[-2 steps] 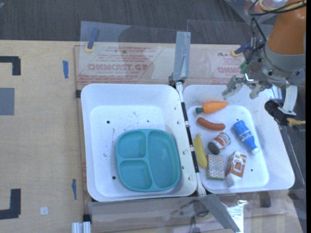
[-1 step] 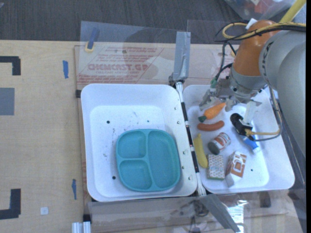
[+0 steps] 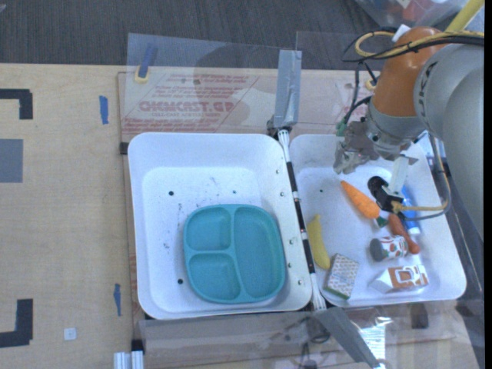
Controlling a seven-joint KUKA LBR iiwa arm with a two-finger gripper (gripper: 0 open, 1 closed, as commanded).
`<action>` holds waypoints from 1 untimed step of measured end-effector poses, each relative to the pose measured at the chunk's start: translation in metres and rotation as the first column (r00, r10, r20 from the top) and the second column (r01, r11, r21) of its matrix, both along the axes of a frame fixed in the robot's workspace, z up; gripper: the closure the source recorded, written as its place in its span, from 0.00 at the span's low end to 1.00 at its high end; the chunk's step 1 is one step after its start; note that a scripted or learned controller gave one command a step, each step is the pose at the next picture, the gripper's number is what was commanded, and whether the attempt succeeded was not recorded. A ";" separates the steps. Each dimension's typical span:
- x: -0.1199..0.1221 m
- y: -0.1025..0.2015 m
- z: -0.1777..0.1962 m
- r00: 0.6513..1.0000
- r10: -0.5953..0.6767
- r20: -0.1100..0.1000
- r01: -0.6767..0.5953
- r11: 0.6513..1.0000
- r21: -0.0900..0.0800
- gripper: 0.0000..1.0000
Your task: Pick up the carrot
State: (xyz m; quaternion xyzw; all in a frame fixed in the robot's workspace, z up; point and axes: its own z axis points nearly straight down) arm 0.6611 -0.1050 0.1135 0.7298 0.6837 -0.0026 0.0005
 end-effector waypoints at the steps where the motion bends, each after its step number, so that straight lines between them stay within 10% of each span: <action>1: 0.000 0.000 0.000 1.000 0.000 0.000 0.000 1.000 0.000 0.00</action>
